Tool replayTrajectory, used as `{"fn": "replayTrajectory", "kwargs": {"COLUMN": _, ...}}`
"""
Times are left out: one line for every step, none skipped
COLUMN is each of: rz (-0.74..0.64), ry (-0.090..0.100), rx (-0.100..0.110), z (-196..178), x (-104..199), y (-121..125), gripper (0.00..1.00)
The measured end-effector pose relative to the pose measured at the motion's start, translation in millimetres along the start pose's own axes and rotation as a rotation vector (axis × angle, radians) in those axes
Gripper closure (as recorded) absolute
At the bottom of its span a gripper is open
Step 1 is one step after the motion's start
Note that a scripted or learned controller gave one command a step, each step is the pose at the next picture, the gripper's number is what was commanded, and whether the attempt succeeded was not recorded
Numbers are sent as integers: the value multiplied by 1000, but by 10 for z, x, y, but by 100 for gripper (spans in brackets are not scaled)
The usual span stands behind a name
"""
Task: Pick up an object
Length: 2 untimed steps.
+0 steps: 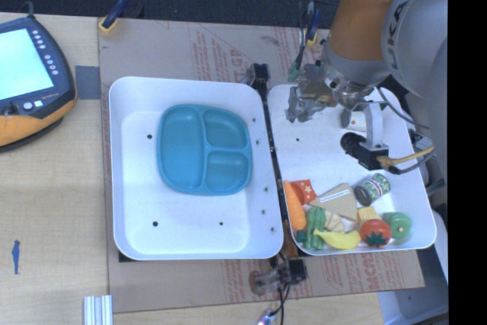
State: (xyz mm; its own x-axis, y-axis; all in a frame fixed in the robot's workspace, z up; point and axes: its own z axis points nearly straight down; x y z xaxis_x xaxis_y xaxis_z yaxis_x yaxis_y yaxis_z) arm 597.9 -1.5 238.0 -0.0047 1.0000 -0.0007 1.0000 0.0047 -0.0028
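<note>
The approach step was in hand: the tool (304, 106) hung over the far end of the right bin (319, 144), carrying nothing I could see. The toy food (342, 221) lay heaped at that bin's near edge. Next, it would need to travel there and descend.

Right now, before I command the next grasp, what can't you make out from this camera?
- Gripper: finger state is blurred against the right bin, camera view.
- Toy food pile: pieces overlap, hiding the lower ones.
- Small can: label too small to read.
- Right bin's far corner: covered by the arm.
</note>
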Motion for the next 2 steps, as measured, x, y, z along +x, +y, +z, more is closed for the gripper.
{"fn": "replayTrajectory", "kwargs": {"rz": 3, "ry": 0, "rx": 0, "z": -115, "x": -601, "y": 57, "gripper": 100}}
{"fn": "replayTrajectory", "kwargs": {"rz": 2, "ry": 1, "rx": 1, "z": -234, "x": -483, "y": -727, "gripper": 100}}
